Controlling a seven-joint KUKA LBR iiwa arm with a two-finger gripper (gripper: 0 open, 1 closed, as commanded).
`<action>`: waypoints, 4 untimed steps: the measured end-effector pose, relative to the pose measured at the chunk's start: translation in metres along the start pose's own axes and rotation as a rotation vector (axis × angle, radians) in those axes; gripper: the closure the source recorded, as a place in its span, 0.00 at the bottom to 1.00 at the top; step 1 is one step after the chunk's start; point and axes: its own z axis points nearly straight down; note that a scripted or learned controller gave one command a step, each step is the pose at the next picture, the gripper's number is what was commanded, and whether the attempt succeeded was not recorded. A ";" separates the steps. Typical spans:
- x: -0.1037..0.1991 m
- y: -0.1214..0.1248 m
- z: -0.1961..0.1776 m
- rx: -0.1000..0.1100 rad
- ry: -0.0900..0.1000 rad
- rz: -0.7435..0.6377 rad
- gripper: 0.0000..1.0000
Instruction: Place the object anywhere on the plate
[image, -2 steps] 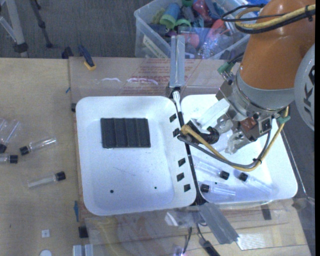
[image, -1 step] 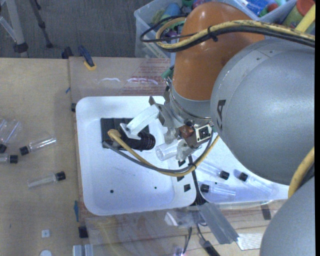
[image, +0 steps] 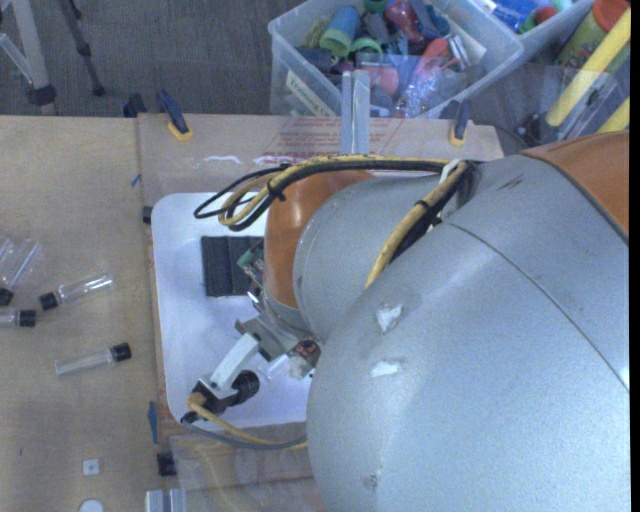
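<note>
The arm (image: 470, 330) hides most of the bin (image: 180, 300), overlapping a black slab (image: 222, 265).

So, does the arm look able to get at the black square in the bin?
Probably yes: the black square lies bare on the bin floor, nothing on it, right beside the arm at its wrist.

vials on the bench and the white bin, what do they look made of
The vials look like clear glass or hard plastic: the bench shows through them. Their black caps are probably plastic. The white bin looks like smooth moulded plastic, going by its even surface and rounded corner.
</note>
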 end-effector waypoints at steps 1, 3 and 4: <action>0.044 0.034 -0.031 -0.003 0.002 -0.404 1.00; 0.103 0.078 -0.116 -0.003 0.003 -0.470 0.00; 0.042 0.032 0.006 0.000 0.000 -0.150 0.00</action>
